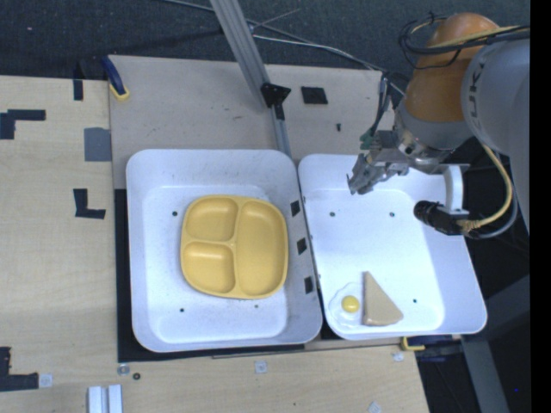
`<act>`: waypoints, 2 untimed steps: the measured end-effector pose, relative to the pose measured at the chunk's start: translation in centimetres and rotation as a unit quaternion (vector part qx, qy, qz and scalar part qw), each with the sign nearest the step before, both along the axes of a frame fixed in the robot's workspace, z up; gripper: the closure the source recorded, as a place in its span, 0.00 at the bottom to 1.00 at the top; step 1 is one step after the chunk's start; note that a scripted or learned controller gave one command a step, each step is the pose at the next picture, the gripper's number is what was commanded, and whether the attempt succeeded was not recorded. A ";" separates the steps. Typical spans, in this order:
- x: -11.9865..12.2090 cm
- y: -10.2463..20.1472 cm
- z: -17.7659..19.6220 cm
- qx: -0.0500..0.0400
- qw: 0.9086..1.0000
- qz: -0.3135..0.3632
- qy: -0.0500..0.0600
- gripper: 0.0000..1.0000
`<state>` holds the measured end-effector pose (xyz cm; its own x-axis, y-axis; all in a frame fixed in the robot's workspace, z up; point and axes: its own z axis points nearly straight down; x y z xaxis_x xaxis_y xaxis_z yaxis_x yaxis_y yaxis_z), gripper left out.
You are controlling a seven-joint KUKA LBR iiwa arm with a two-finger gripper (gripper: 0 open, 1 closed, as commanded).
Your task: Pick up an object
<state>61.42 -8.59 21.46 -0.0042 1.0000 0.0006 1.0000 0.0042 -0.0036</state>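
Observation:
A yellow divided plate (pixel 234 246) lies in the left bin (pixel 155 179). In the right bin (pixel 448 282), near its front edge, sit a tan wedge-shaped piece (pixel 379 302) and a small white piece with a yellow centre, like a fried egg (pixel 349 305), side by side. My gripper (pixel 362 181) hangs over the back left part of the right bin, far from those two pieces. Its dark fingers point down and nothing shows between them.
A slanted grey pole (pixel 245 46) runs down to the gap between the bins at the back. Black cables (pixel 482 218) loop at the arm's right side. The wooden bench (pixel 52 231) extends to the left, with a blue and yellow clamp (pixel 115 80) at the back left.

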 end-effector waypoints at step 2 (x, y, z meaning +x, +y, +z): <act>-3.2 11.5 0.9 0.001 1.000 0.002 -0.001 1.00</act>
<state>58.25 2.94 22.36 -0.0078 1.0000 0.0022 1.0000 0.0078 -0.0018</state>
